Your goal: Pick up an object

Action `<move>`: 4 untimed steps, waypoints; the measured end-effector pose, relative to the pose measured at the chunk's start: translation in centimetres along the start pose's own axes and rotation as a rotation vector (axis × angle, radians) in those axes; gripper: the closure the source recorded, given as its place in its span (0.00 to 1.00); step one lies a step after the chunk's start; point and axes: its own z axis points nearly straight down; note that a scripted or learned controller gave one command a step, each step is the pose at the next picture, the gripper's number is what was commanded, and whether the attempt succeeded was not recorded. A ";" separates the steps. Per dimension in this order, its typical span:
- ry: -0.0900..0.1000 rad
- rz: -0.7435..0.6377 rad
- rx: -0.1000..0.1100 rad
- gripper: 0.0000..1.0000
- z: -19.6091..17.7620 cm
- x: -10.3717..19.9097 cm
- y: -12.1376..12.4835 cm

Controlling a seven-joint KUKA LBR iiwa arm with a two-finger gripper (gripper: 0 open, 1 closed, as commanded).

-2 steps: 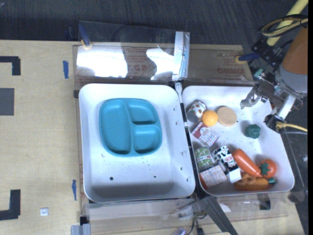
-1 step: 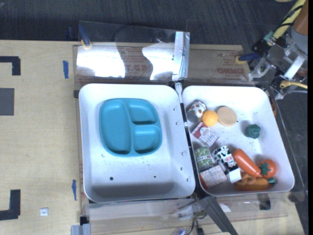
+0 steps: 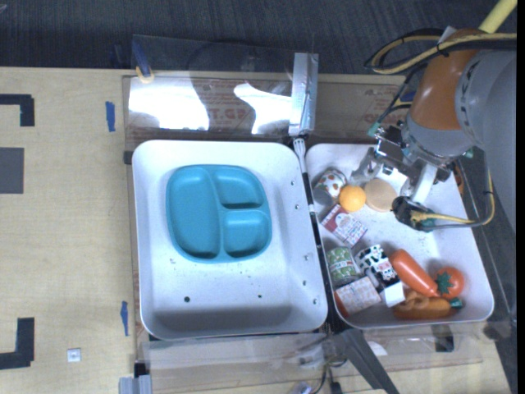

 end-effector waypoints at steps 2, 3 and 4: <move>0.002 -0.160 -0.009 0.00 1.5 -7.5 -1.2; 0.004 -0.407 -0.013 0.00 7.6 -6.5 1.9; 0.003 -0.405 -0.015 1.00 6.5 -6.6 2.0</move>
